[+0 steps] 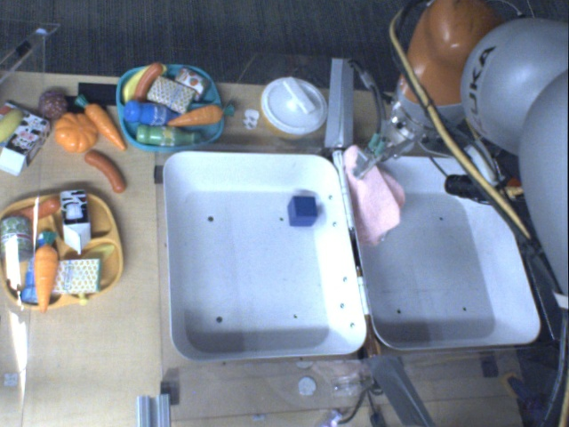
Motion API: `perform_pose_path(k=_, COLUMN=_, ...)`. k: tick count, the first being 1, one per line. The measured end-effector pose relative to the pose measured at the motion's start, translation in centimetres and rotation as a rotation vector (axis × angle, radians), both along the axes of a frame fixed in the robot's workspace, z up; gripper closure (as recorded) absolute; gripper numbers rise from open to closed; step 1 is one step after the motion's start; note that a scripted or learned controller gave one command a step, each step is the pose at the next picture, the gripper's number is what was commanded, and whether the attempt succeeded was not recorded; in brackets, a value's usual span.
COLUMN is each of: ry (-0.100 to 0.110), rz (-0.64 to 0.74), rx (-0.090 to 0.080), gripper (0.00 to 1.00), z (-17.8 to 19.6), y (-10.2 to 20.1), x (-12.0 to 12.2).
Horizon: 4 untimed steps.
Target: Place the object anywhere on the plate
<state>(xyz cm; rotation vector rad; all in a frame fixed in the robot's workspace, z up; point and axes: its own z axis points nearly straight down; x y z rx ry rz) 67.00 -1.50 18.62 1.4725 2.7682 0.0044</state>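
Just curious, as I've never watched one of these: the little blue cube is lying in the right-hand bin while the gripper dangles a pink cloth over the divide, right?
Not quite. The camera view shows the blue cube lying in the left bin, not the right one. The rest holds: the gripper dangles the pink cloth over the divide between the bins.

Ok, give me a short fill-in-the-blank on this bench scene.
1. The blue cube lies in the ____ bin.
2. The cloth hanging from the gripper is ____ in colour.
3. The cloth hangs by the right bin's ____ wall.

Missing words: left; pink; left
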Motion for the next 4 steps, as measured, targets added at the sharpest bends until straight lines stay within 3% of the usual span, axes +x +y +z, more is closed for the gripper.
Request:
perform_pose_path(k=1, ry=0.000, rz=0.007, rx=0.001, gripper=1.00, z=4.0, y=0.2, x=0.2)
perform_pose_path(k=3, ry=-0.001, rz=0.811, rx=-0.003, gripper=1.00, z=4.5, y=9.3, x=-4.8)
perform_pose_path(k=4, ry=0.001, rz=0.981, rx=-0.003, gripper=1.00, z=4.8, y=13.9, x=-8.6)
